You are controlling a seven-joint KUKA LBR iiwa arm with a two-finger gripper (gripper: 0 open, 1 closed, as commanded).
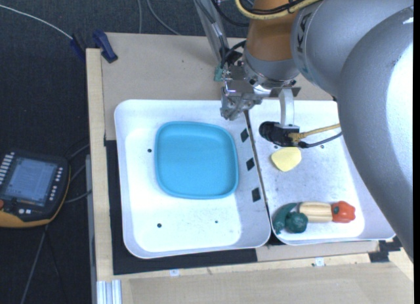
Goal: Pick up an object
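Left white bin (pixel 141 220) holds a square, round-cornered blue plate (pixel 195 159).

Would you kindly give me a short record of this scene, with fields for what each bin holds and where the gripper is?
left bin: one blue plate, lying flat near the middle
right bin: a pale yellow piece toward the left side; a row of toy pieces, green, wooden and red, at the near edge
gripper: at the far end of the divide between the bins, beyond the plate's far right corner
held object: none seen
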